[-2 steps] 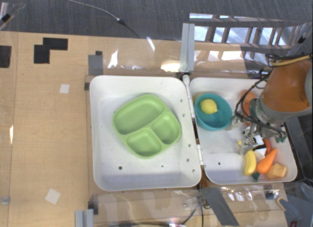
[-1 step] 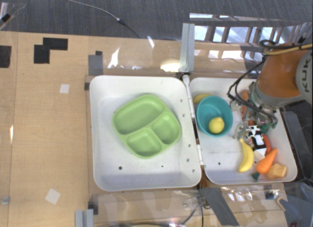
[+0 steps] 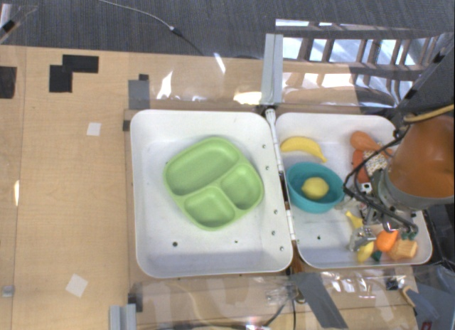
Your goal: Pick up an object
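- The end effector (image 3: 367, 235) hung low over small toys (image 3: 387, 243) in the right bin's (image 3: 320, 254) near right corner.
- Nothing looked lifted (its grip state could not be told); the pick remained undone.

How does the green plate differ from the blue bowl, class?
The green plate lies in the left bin; the blue bowl sits in the right bin. The plate is larger, with three compartments; the bowl is round and holds a yellow item. Both sit upright.
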### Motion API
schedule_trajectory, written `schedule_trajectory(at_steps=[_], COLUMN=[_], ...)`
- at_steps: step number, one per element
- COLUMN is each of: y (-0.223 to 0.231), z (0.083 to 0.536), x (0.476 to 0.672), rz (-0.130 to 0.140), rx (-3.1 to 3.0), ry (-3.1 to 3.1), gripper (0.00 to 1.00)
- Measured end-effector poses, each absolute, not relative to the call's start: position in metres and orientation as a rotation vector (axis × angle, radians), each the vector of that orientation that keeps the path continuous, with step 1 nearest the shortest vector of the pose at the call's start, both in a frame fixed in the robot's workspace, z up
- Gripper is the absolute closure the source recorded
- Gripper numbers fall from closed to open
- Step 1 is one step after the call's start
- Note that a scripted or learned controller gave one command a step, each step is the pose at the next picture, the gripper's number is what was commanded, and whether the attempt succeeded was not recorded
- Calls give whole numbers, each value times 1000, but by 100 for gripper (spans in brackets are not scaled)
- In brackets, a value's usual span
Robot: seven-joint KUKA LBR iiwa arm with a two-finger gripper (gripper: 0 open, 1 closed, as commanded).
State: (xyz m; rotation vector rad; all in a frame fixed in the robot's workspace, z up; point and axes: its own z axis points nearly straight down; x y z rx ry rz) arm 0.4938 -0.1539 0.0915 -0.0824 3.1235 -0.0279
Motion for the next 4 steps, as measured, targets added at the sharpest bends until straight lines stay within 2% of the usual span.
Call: schedule_trajectory(at_steps=[1,2,3,4], y=[-130,-149,-200,-162], z=[91,88,90,89], x=[550,664,549,594], rz=[-23,-12,-7,2], rx=[297,304,126,570], ry=[3111,3126,3127,3075], gripper=[0,0,0,0])
